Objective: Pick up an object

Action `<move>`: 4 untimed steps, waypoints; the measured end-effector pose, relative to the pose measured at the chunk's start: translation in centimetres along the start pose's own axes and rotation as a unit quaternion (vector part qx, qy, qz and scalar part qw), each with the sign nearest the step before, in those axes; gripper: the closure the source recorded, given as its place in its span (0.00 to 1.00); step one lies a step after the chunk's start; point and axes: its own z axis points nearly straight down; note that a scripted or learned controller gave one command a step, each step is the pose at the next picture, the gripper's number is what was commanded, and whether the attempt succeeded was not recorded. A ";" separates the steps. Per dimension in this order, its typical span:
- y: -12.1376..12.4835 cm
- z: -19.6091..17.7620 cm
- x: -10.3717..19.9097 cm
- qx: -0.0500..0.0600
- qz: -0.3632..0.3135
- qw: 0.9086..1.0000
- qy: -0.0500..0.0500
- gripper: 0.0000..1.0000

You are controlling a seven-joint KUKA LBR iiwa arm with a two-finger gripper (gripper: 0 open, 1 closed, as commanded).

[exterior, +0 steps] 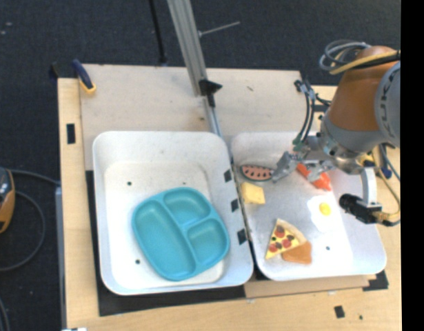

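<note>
Dark carpet surrounds our bench: left bin [108, 185] holds a turquoise divided plate [180, 233]; right bin [367, 250] holds pizza slice [286, 241], fried egg [322, 211], hot dog [256, 173]. Gripper [289, 163] state: cannot tell. Risk: flat items slipping free.

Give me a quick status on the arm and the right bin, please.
Gripper low in right bin, finger state unclear. Hot dog just beside it, nothing seen held. Cheese, pizza slice, fried egg lie loose nearby.
</note>
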 end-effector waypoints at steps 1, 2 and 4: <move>1.0 5.2 0.1 0.000 0.001 1.000 0.000 0.00; 1.2 9.9 -0.2 -0.005 0.002 1.000 -0.002 0.00; 1.3 3.9 0.4 -0.005 -0.001 1.000 0.000 1.00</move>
